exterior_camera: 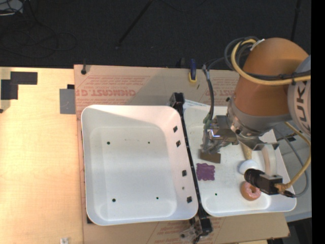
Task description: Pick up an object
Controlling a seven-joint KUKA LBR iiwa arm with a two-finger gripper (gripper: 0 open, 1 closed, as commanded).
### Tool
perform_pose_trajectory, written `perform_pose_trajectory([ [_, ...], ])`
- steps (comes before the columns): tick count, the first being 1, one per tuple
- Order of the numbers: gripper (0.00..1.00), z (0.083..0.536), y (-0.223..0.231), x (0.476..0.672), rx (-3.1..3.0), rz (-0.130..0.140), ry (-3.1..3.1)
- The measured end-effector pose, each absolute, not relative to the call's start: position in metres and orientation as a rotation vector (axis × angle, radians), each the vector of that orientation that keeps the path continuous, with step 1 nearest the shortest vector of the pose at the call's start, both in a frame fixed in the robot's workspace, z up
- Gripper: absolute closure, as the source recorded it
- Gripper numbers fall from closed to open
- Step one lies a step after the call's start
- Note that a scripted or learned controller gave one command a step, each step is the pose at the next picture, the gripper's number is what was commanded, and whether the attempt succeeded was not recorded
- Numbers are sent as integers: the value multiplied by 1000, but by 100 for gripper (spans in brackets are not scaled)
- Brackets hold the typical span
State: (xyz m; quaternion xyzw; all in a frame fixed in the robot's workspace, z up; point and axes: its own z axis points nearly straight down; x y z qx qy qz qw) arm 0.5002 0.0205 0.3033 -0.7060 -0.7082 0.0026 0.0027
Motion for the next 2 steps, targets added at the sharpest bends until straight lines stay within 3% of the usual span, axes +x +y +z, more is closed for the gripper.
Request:
perform_pose_trajectory([
  [1, 100, 265, -38, 474, -2221, 7, -2215],
  [2, 100, 268, -171, 474, -2236, 8, -2210],
])
